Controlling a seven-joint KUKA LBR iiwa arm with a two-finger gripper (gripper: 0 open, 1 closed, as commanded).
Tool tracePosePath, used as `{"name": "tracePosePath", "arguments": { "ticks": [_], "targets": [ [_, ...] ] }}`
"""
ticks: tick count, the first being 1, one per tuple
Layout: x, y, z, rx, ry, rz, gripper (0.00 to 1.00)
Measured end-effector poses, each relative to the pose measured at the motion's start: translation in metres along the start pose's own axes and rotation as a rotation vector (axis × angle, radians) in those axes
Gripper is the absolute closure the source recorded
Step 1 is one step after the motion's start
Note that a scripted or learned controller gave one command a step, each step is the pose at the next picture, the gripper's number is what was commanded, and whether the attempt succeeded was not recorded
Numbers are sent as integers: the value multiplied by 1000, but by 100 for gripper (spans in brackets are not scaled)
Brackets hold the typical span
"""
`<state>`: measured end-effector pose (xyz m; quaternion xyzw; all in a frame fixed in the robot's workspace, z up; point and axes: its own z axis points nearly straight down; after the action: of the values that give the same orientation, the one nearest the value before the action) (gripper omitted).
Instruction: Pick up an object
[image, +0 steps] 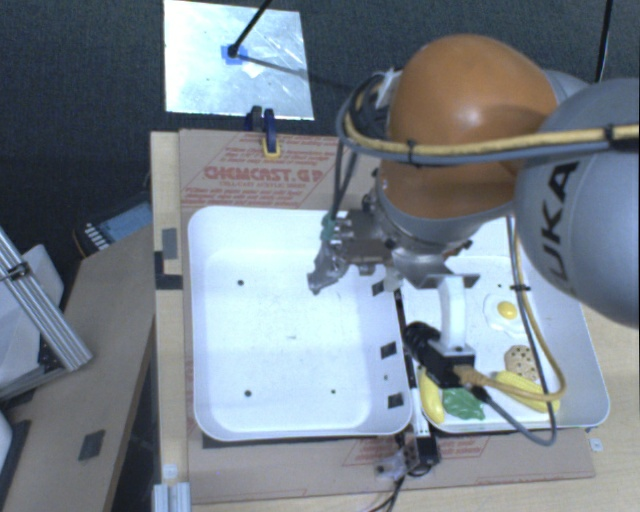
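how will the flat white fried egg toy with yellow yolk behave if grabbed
The flat white fried egg toy lies low in the right white bin, so probably hard to pinch from above. It looks thin and light, likely sliding rather than rolling.

Arm (470, 130) ran off the right edge and hid the far part of the right bin (578, 370). Tool (320, 275) was blurred. Green item (463, 404) and yellow item (432, 397) touching it were too small to identify.

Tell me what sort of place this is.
Likely a robotics lab bench for grasping trials: a KUKA arm over two white bins, toy food in the right one, aluminium framing at the view's left.
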<state>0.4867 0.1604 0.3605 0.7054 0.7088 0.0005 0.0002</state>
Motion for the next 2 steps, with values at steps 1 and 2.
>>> {"name": "tracePosePath", "arguments": {
  "ticks": [1,2],
  "targets": [
    [22,0,-57,-6,3,-2,0],
    [64,27,-182,-15,7,-3,0]
  ]
}}
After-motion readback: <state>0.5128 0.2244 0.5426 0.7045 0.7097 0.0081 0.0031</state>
